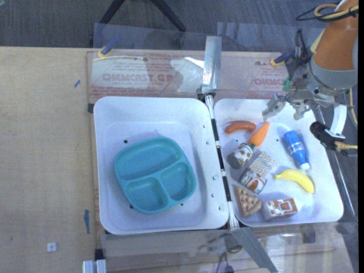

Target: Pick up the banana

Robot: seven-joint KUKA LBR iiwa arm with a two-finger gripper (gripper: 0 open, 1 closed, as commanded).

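The yellow banana lies in the right bin, near its right side, just below a blue bottle. My gripper hangs over the far end of the same bin, well up-view of the banana and apart from it. Its two fingers are spread open, and nothing is between them.
The right bin also holds a red sausage, a carrot, a small can, a patterned box, a waffle-like slice and a small carton. A teal divided plate sits in the left bin.
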